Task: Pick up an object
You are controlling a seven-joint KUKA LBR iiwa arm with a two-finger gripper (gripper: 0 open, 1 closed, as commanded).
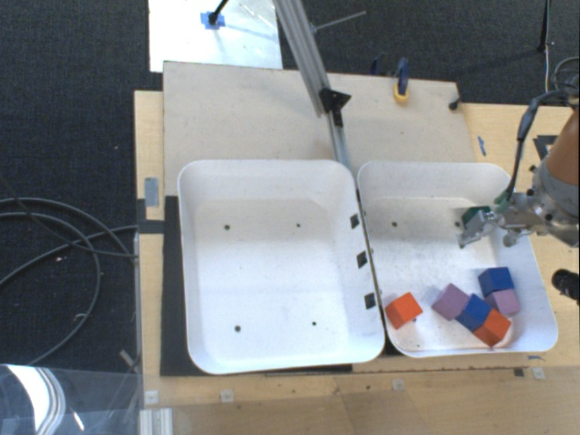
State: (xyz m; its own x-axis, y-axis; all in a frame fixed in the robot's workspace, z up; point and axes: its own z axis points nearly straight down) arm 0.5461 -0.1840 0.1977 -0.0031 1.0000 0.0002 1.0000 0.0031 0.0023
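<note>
Two white bins sit side by side mid-frame on a pale board. The left bin (272,261) takes the centre-left; its floor shows just a few small dark dots, so there is lots of open room there. The right bin (426,198) sits at centre-right, and the inner walls of the two touch along a seam w/ small black tabs.

All blocks are in the right bin, packed toward its lower-right corner. The orange block (404,310) sits alone near the bin's lower-left, just beside the seam wall, w/ a clear gap to the rest. The purple block (450,301) touches a blue block (473,312). Below that is a 2nd orange block (492,326), hard against the bin's bottom rim. Another blue block (496,281) sits atop the cluster at its upper right, w/ a small purple block (506,302) touching it from below, close to the right wall.

The upper half of the right bin's floor is bare, giving free space above the cluster.

The gripper (471,229) comes in from the right edge of the frame, over the bin's upper-right area, near the right rim. It is above and apart from the blocks. Nothing is visible between the fingers; open or closed, can't tell at this size.

A grey pole (304,43) slants down from top centre to the seam.
</note>
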